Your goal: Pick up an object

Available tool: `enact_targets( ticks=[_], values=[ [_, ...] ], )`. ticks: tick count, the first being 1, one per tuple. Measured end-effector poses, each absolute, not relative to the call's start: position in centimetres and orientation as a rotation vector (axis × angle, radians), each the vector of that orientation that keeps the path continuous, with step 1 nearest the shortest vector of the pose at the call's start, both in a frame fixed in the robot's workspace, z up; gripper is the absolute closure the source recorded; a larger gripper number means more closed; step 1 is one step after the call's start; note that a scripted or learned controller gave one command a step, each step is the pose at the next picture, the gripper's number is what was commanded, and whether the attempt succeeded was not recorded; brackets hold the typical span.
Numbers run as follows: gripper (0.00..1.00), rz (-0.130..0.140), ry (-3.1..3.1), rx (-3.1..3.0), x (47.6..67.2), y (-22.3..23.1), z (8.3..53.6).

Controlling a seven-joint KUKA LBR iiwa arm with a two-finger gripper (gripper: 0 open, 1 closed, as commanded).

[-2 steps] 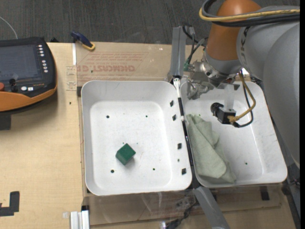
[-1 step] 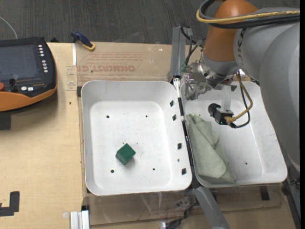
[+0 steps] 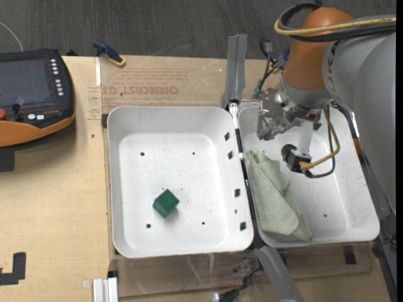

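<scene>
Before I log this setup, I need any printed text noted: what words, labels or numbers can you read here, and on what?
Cardboard sheet behind the left bin: red print, upside down and mirrored; seems to read "CHEMCYT", too faint to be sure.
Handheld control pad at the left: screen and buttons too small and blurred to read.
Green block, cloth: no text.

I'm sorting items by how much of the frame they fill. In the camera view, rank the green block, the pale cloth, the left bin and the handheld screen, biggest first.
1. left bin
2. handheld screen, though cut off by the frame edge
3. pale cloth
4. green block
</scene>
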State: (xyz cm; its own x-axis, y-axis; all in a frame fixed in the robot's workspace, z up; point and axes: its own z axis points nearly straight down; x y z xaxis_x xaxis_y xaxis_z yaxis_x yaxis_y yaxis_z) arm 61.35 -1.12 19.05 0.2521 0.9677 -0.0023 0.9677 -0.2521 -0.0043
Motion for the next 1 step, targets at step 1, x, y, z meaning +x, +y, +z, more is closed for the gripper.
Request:
enact_targets(
  ticks=[1],
  values=[
    [1.0, 0.006, -1.745, -2.61, 57.35, 3.51, 20.86]
  ],
)
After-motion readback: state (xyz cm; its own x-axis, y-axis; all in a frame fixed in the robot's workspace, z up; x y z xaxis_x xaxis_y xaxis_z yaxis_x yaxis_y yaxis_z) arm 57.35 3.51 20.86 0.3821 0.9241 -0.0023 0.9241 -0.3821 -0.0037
